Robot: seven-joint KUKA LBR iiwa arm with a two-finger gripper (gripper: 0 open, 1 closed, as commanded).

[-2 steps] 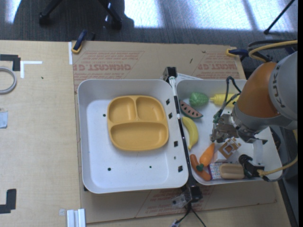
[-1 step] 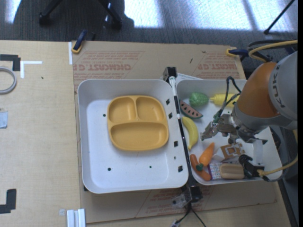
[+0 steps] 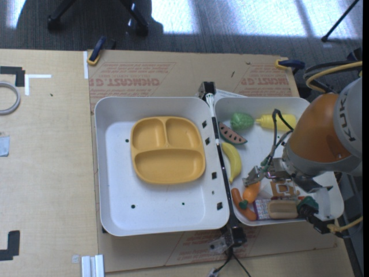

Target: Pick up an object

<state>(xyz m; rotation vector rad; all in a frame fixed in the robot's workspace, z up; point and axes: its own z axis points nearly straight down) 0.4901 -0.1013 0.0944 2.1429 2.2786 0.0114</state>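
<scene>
Your tool (image 3: 260, 172) hangs low over the right bin (image 3: 300, 104), and just under and beside its tip sits a small orange carrot-shaped toy (image 3: 251, 191) with a dark stub at its top end, the nearest thing to be picked. Whether the tool touches it you cannot tell from this slant. A second orange piece (image 3: 242, 203) lies just below it, toward the near corner of the bin. To the tool's left a yellow banana (image 3: 232, 159) curves along the bin wall. Up and left of the tool lies a watermelon slice (image 3: 233, 134), red with dark seeds and a green rind, and beyond it a green lumpy vegetable (image 3: 243, 120) and a yellow toy (image 3: 275, 121) partly behind a black cable. Below the tool, under the wrist, are a tan bread-like roll (image 3: 282, 209) and a flat packet with print too small to read.

Well to the tool's left, the other bin (image 3: 109, 172) holds a yellow divided plate (image 3: 168, 149) with three compartments.

On the cardboard sheet (image 3: 132, 74) covering the worktop you can read red lettering upside down, "OKAZT GF" or near it. The arm's orange band (image 3: 323, 134) carries black letters "KU" at the right edge.

The fingers are hidden among wires and parts, so you cannot tell whether they stand apart or together, nor see anything between them
</scene>
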